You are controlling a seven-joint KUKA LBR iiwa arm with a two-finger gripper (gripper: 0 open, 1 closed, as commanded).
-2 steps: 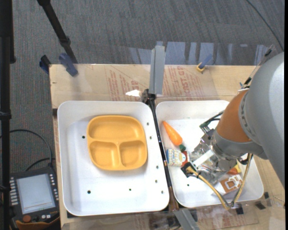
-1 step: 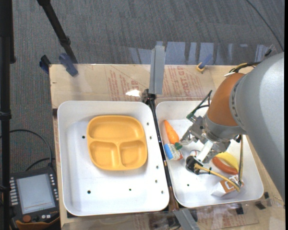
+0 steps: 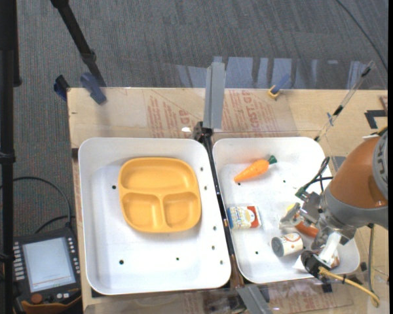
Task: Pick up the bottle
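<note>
A small white bottle [image 3: 287, 245] with an orange label lies on its side in the front right part of the right bin [image 3: 275, 150]. My gripper [image 3: 300, 222] hangs low over the bin, just right of and behind the bottle, close to it or touching it. A small orange-red object [image 3: 307, 229] shows right at the gripper's tip. The grey arm with its orange band [image 3: 357, 178] comes in from the right and covers the bin's right edge.
An orange toy carrot [image 3: 252, 170] lies at the back of the right bin. A small white carton [image 3: 243, 217] sits near that bin's left wall. The left bin [image 3: 98, 241] holds a yellow divided plate [image 3: 160, 193]. Cables [image 3: 334, 277] trail by the front right corner.
</note>
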